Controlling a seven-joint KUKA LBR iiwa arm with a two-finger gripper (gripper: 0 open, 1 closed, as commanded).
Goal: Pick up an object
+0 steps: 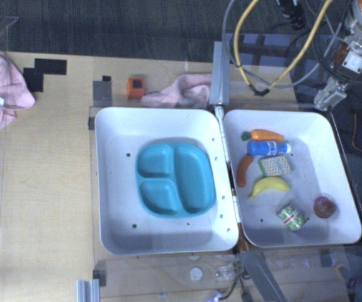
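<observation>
The pincer (329,97) hangs above the far right corner of the right bin (341,168), too small and slanted to tell how far it is spread, and nothing shows in its grip. Below and to its left in the picture lie the candidates: a carrot (266,135), a blue bottle (267,148), a brown sausage (244,170), a checked packet (275,165) and a banana (269,185) packed near one another, with a green-and-red carton (292,217) and a dark plum (324,206) farther down. The crowding is probably the main risk: a descent into the cluster could nudge a neighbour or pinch two things, while the round plum may roll free.
</observation>
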